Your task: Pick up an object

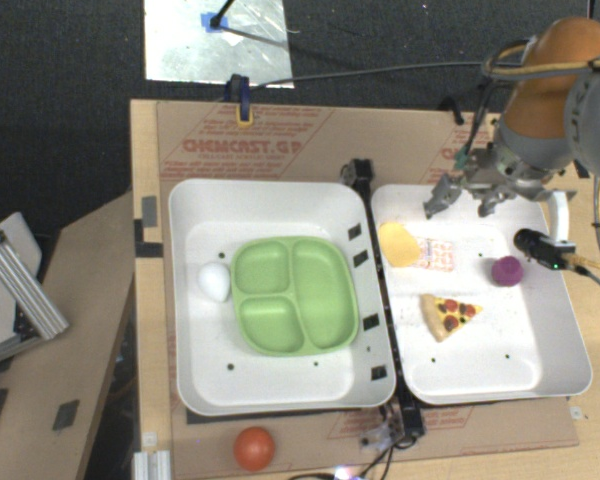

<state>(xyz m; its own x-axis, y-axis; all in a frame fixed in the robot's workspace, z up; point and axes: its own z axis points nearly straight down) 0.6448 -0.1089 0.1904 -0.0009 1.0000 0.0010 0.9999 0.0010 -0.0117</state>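
Note:
My gripper [465, 201] hangs over the far edge of the right bin [555, 368], its two grey fingers spread apart with nothing between them. Below and left of it lies a yellow piece [399, 243], with a flat white and pink packet [438, 256] beside that. A purple ball [507, 270] rests toward the bin's right side. A toy pizza slice [448, 315] lies near the bin's middle.
The left bin [195, 368] holds a green divided plate [292, 293] and a white egg [214, 281] at the plate's left. An orange-red ball [253, 447] sits on the bench in front of the bins. Black clips line the seam between the bins.

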